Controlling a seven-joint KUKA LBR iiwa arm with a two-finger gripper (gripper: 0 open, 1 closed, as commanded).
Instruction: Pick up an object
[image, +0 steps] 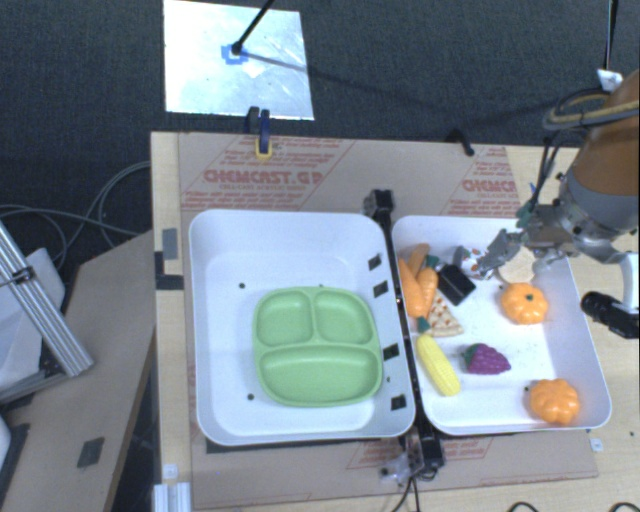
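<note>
The right bin (590, 345) holds several toy foods. Two orange carrots (417, 285) lie by its left wall, next to a black block (456, 284). In front of them are a pizza slice (441, 322), a yellow corn cob (437, 363) and purple grapes (486, 358). One orange pumpkin (524, 303) sits mid-bin and another (554, 400) in the front right corner. My gripper (520, 260) hangs over the back of this bin, just behind the nearer pumpkin. Its fingers are spread apart and hold nothing.
A green divided plate (318, 346) lies in the left bin (225, 300). A black clip (380, 203) sits at the back where the two bins meet. The arm's black cable part (610, 312) overhangs the right bin's right wall.
</note>
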